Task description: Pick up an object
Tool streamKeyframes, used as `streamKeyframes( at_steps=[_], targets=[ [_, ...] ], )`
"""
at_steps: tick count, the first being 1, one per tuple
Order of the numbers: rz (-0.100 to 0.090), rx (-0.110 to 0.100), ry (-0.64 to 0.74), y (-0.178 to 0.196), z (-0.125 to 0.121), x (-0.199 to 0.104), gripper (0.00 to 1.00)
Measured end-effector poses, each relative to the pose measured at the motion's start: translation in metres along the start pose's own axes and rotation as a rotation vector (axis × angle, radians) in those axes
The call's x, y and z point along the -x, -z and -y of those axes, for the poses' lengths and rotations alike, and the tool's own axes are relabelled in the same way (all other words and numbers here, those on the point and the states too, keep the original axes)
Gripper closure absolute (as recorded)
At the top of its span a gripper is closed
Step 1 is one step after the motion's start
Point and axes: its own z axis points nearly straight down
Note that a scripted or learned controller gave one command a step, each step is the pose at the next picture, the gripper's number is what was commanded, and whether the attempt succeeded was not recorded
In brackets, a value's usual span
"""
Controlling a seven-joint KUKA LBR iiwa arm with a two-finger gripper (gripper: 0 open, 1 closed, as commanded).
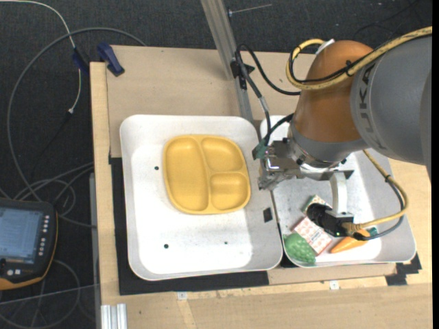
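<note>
A yellow divided plate (206,173) lies in the left bin (144,204). In the right bin (394,245), near its front edge, lie a green round object (299,249), a small red-and-white patterned box (312,233) and an orange carrot-like piece (346,245). My gripper (272,170) hangs over the ridge between the two bins, just right of the plate and up-left of those small objects. Nothing shows between its fingers.
The arm's big orange and grey body (357,108) covers most of the right bin. A metal pole (223,40) rises behind the bins. A blue clamp (110,59) sits at the bench's back left corner, and a handheld pendant (24,242) lies off the bench at left.
</note>
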Motion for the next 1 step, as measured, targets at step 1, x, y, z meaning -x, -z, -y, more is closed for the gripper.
streamKeyframes(
  at_steps=[1],
  targets=[
    [0.001,0.006,0.001,0.0115,0.0060,-0.0471,1.00]
  ],
)
